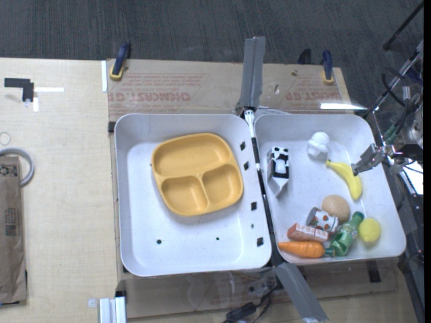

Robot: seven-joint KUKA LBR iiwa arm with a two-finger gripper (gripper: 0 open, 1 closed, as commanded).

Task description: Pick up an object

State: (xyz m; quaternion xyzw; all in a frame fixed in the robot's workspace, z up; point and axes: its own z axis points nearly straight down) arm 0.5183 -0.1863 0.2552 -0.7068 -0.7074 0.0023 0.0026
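The right bin (296, 123) holds several toy foods. A yellow banana (347, 178) lies near its right wall, below a small white object (318, 144). A black-and-white carton (279, 167) lies at the left side. Clustered at the front are a tan bread roll (336, 207), a small can (322, 219), a red packet (306, 233), an orange carrot (301, 249), a green bottle (345, 236) and a yellow lemon (369, 229). My gripper (368, 159) sits at the bin's right rim, just right of and above the banana, with nothing seen in it.
The left bin (135, 234) holds a yellow three-compartment plate (196, 173). A grey divider bar (253, 66) stands behind the bins. Cables and arm hardware (404, 106) crowd the right side. A brown paper bag (10, 234) lies far left on the bench.
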